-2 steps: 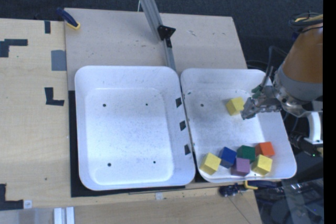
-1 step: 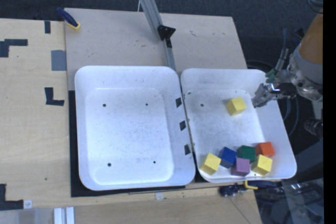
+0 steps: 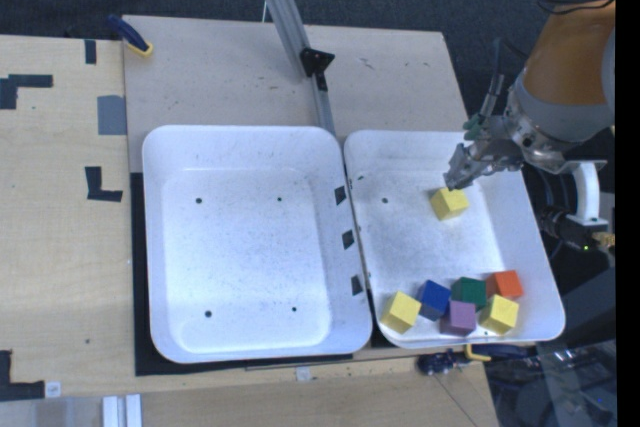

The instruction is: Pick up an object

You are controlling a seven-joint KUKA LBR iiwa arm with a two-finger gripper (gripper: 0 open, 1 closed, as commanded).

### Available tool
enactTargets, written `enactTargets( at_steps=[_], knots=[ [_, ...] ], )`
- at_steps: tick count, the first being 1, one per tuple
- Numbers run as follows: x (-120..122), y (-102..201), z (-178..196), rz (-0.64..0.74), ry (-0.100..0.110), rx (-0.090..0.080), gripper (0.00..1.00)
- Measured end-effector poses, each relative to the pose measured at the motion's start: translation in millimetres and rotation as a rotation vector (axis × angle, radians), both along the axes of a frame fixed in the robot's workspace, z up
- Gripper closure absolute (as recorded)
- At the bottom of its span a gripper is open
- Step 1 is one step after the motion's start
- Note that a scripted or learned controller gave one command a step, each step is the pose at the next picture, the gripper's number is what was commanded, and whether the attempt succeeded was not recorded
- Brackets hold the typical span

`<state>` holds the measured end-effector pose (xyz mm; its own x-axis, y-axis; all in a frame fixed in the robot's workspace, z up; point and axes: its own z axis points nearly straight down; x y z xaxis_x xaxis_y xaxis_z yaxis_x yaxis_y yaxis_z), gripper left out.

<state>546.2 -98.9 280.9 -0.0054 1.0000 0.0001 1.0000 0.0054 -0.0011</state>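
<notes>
A yellow cube lies in the upper part of the right bin. My gripper hangs just above and to the right of it, fingertips close to the cube's top edge. Along the right bin's front edge sits a cluster of cubes: yellow, blue, green, purple, orange and another yellow.
The left bin stands beside the right one. A slanted metal pole rises from the bench behind the bins. The arm's orange band fills the upper right.
</notes>
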Motion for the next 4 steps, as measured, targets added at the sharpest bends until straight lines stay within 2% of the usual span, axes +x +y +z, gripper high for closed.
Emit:
enactTargets(
  at_steps=[1, 3, 4],
  knots=[
    [18.0, 47.8, -21.8, 0.0, 0.002, 0.001, 1.0],
    [53.5, 147.6, -38.5, 0.0, 0.0, 0.0, 1.0],
    [85.3, 192.0, -56.7, 0.0, 0.0, 0.0, 1.0]
  ],
)
